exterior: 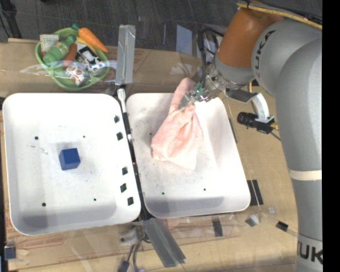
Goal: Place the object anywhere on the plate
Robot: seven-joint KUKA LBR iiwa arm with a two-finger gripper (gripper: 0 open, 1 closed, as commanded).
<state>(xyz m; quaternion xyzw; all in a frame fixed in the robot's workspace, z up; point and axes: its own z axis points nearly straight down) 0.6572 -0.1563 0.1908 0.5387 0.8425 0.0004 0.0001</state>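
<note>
**Fig.: Arm w/ pink cloth over right bin**

Camera view. Two shallow white bins side by side on the bench: left bin at centre-left of frame, right bin at centre. Grey arm w/ orange band enters from upper right; its gripper sits over the upper part of the right bin. Jaws appear pinched on the top edge of a pink cloth, though fingertips are small and partly hidden by fabric. Cloth hangs from the gripper, draping down-left, w/ its lower folds resting on the bin floor near bin centre. Blue cube lies alone in the left bin, centre-left, well apart from gripper. Green bowl of toy items, incl. an orange carrot, stands on the bench at upper left, just above the left bin.
</note>
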